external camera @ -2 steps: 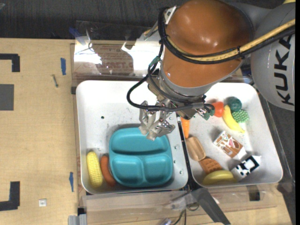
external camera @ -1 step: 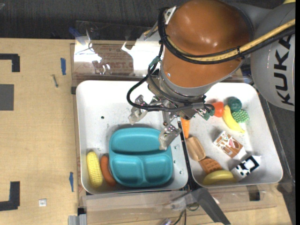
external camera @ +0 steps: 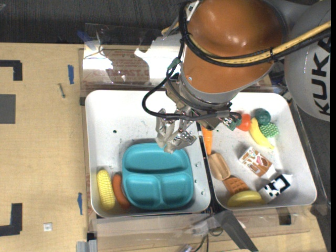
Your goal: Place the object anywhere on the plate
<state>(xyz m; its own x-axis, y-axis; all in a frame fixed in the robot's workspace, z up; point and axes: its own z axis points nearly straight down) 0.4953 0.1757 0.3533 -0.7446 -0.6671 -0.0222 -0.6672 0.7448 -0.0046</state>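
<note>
From the camera above, the plate [external camera: 157, 181] is a smooth teal plastic tray with rounded corners and three moulded compartments, one long at the far side and two smaller nearer the camera. It lies in the left bin [external camera: 107, 122], a shallow glossy white tub. The metal hand [external camera: 172, 136] hangs at the plate's far right corner, its tips just over the rim; whether it is open, closed or gripping anything cannot be told, as the parts there blur together.

Beside the plate's left edge lie a bumpy yellow corn cob [external camera: 106, 189] and, between cob and plate, an orange rounded piece [external camera: 119, 190], partly hidden.

The right bin [external camera: 302, 156] holds toy food: an orange carrot [external camera: 208, 140] by the dividing wall, a tan bread-like piece [external camera: 219, 166], a yellow banana [external camera: 257, 133], a knobbly green item [external camera: 268, 128], a printed carton [external camera: 255, 161], a black-and-white block [external camera: 275, 186] and a yellow rounded shape [external camera: 244, 197]. Which of these is the task's object cannot be told.

The arm's broad orange band [external camera: 231, 30] covers the far side of both bins. The surface [external camera: 37, 151] is pale wood with black markings and blue tape.
</note>
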